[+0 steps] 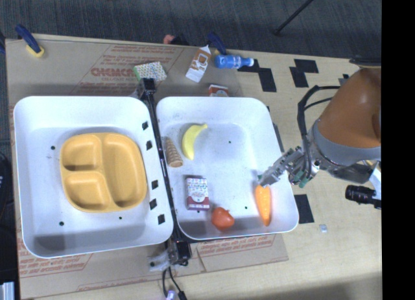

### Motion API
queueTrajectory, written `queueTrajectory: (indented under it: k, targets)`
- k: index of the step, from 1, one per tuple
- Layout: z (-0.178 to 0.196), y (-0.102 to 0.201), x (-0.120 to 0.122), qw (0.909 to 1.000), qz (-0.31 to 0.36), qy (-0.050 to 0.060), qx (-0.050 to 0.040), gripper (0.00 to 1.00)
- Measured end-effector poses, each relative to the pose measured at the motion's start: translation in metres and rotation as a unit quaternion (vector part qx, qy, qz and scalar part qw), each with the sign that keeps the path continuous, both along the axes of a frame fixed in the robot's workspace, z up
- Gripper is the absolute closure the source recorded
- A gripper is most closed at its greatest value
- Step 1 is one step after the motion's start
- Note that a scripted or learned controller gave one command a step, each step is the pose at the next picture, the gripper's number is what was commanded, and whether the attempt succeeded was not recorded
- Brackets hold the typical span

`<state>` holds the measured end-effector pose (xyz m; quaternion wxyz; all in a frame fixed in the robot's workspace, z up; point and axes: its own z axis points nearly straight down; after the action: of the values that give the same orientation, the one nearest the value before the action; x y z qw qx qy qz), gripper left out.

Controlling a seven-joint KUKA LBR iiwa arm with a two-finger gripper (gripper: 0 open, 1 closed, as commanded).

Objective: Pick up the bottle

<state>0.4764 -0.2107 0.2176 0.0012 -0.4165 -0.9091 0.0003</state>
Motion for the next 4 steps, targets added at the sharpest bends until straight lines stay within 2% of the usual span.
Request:
queueTrajectory:
  k: [1, 2, 3, 4]
  targets:
    - [-0.075, 0.0, 0.0, 0.9996, -0.029, 0.001, 0.0004, 1.0]
    - [-0.031, -0.001, 0.0, 0.9862, -0.166, -0.001, -0.0007, 1.0]
    - [-0.005, -0.001, 0.0, 0.9605, -0.278, -0.001, -0.001, 1.0]
    - [0.017, 0.0, 0.001, 0.9886, -0.151, -0.002, -0.001, 1.0]
